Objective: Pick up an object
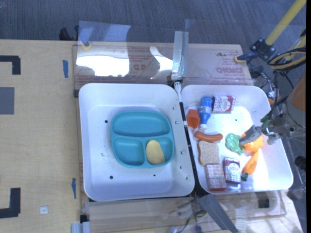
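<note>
So I've got the gripper (pixel 253 136) down in the right bin (pixel 279 178), right over the orange pepper (pixel 254 145) next to the green thing (pixel 233 143). Can't tell whether it actually has anything. The carrot (pixel 250 164) lies just below it, long axis running up-down with a slight tilt, so I'd guess that's the easier grab. The left bin's tray (pixel 138 125) holds a potato (pixel 155 152).
</note>
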Robot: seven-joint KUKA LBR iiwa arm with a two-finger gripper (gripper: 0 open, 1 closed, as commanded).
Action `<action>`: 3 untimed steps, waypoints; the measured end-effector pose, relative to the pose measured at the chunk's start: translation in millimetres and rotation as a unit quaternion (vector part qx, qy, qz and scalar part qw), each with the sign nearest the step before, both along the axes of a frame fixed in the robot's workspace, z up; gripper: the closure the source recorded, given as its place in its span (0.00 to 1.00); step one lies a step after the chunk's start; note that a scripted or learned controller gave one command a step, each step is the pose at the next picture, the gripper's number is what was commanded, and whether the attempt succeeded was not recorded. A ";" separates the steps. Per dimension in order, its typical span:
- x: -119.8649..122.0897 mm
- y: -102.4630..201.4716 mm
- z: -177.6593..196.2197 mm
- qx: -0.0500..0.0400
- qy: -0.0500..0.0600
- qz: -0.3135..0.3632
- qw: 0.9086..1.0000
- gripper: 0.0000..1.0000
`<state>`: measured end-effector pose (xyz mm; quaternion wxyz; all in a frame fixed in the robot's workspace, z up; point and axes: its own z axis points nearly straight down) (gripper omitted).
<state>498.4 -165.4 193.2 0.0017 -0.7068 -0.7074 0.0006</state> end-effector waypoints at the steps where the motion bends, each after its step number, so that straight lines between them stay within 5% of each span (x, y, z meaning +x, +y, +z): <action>1: 3.5 -27.4 -106.3 0.000 -0.004 -0.032 0.999 0.00; 2: 4.7 -29.2 -96.1 -0.002 -0.006 -0.034 0.999 1.00; 3: 40.0 19.3 -102.4 -0.001 -0.002 -0.109 0.994 1.00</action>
